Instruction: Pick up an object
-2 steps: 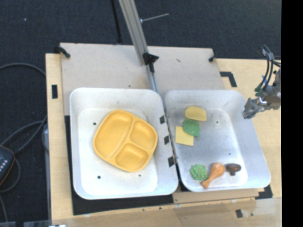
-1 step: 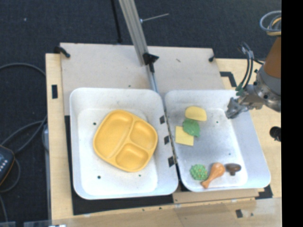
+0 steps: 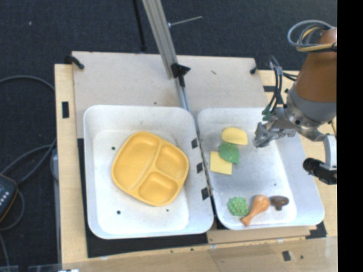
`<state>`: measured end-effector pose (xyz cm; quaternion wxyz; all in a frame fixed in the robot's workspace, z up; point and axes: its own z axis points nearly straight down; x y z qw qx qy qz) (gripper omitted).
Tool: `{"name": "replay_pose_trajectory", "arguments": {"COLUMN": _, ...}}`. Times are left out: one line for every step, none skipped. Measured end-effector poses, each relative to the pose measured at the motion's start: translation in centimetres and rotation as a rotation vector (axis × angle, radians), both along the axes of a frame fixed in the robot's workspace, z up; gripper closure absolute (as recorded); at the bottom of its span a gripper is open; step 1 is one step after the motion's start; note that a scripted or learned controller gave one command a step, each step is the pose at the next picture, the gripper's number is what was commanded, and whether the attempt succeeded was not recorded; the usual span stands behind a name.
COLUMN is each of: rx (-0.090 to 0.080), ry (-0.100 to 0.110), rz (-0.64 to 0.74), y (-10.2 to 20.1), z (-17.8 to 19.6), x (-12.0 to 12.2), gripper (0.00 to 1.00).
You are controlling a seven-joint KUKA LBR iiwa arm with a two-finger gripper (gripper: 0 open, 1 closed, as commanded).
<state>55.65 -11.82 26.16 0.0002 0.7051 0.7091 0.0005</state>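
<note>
The right bin [image 3: 295, 169] holds several toy foods: a yellow lemon-like piece [image 3: 234, 135], a green leafy piece [image 3: 229, 152], a yellow square slice [image 3: 220, 164], a green broccoli-like piece [image 3: 237, 205], an orange drumstick [image 3: 255, 208] and a small brown piece [image 3: 279, 201]. My gripper [image 3: 261, 138] hangs over the upper part of the right bin, just right of the yellow lemon-like piece. I see nothing between it and the bin floor that it holds.
The left bin [image 3: 102, 208] holds a yellow divided plate [image 3: 150, 168]. A slanted metal post [image 3: 161, 33] rises from the divider between the bins. Cables [image 3: 306, 33] loop above the arm at the right edge.
</note>
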Motion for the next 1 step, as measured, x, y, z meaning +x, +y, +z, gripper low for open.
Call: {"name": "replay_pose_trajectory", "arguments": {"rx": 0.001, "ry": -0.001, "rz": 0.002, "y": 5.22, "z": 0.55, "x": -0.76, "gripper": 1.00}}
